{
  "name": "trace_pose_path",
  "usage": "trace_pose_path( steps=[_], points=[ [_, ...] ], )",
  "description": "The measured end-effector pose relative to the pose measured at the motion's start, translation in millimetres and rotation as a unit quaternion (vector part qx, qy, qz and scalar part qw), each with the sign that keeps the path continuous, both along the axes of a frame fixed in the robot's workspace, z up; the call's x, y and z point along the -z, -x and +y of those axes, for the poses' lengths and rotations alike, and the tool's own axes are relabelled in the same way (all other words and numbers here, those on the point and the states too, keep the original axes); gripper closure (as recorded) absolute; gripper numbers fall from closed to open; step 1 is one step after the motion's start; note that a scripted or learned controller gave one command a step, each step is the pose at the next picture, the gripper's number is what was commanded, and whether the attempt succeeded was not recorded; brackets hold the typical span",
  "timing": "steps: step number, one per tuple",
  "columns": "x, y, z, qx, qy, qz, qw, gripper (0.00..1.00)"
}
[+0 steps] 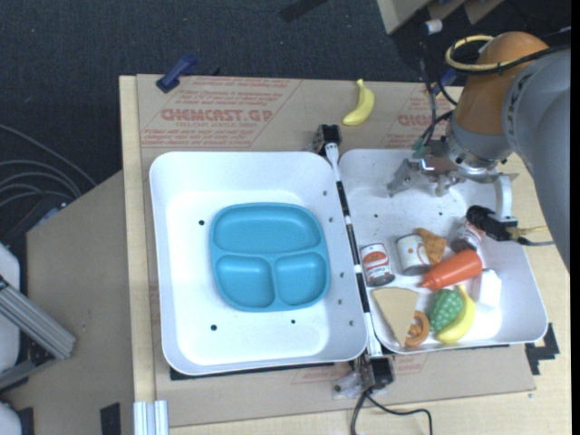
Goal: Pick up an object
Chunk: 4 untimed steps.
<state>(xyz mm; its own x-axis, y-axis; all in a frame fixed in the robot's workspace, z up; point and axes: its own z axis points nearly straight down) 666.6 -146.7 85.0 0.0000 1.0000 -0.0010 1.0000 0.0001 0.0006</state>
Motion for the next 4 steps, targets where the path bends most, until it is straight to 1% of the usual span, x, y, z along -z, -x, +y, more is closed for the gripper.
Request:
trace_pose_path(
  steps=[1, 2, 4],
  points=[
    [0.0, -0.1, -4.6, 0.0, 0.0001, 0.0, 1.0, 0.0],
    [0.0, 0.0, 17.4, 0.0, -0.0008, 0.001, 1.0, 0.0],
    [0.1, 0.0, 9.0, 0.0, -0.0002, 0.0, 1.0, 0.0]
  ],
)
